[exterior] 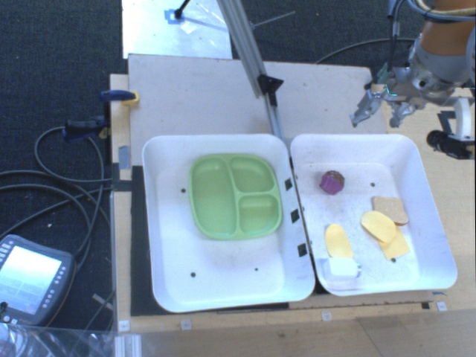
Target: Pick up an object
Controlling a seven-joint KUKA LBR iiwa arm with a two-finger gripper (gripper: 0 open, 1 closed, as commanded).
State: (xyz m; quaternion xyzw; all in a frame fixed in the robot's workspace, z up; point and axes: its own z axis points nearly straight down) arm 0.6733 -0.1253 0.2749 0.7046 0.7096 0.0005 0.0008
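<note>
Overhead, the arm (442,21) hangs bent above the right bin's (424,169) far edge, its gripper (381,108) with fingers spread, released, grasping nothing.

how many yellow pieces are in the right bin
3: one left of centre near the front, one further right, and one tucked partly under it.

I count two white bins on the surface: the left bin (167,274) at nine o'clock holds one green divided plate (235,196). In the right bin (428,199) at three o'clock I see one purple round piece (332,182), one tan slice (390,209), three yellow pieces (378,227) and one small white block (343,267).
</note>
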